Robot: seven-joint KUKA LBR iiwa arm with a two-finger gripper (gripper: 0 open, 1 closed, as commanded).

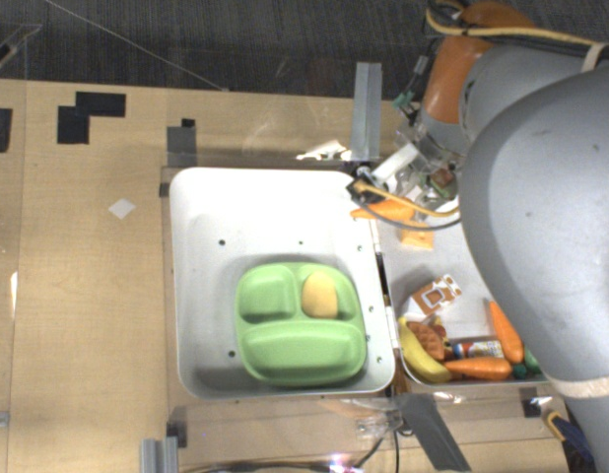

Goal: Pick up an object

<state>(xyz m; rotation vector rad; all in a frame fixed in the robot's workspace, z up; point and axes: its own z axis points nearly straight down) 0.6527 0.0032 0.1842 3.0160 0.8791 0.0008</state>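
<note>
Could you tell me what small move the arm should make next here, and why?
Probably a short descent toward the right bin. The gripper sits above that bin's far end, while the banana and carrot lie at its near end, so nothing looks grasped yet.
</note>
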